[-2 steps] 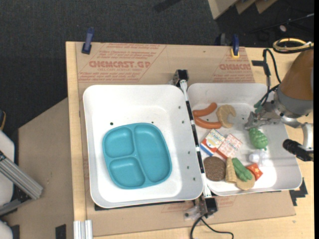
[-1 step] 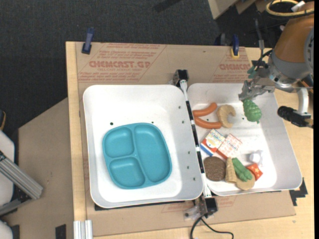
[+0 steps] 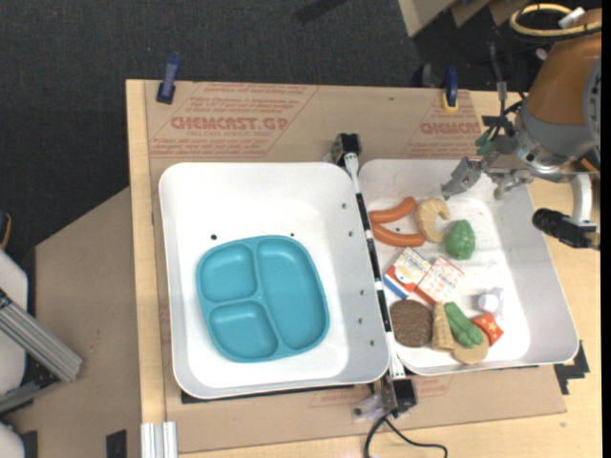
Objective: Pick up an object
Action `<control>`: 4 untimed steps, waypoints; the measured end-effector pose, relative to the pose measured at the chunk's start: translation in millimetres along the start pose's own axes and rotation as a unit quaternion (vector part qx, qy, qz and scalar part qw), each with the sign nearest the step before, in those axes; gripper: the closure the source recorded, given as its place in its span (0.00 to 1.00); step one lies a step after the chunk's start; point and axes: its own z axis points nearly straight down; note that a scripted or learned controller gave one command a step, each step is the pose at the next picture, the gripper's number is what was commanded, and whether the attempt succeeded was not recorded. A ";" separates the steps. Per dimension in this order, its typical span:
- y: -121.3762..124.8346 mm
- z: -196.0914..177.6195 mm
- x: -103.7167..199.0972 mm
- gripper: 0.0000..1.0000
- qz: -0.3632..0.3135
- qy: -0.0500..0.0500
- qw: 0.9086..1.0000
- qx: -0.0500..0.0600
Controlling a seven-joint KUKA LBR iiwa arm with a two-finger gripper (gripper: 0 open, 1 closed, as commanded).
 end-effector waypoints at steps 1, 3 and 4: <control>-32.6 80.2 -8.4 0.00 0.002 0.000 1.000 0.001; -4.9 75.4 63.2 1.00 -0.002 -0.001 1.000 -0.003; -40.3 -28.9 161.0 1.00 -0.004 0.002 1.000 -0.004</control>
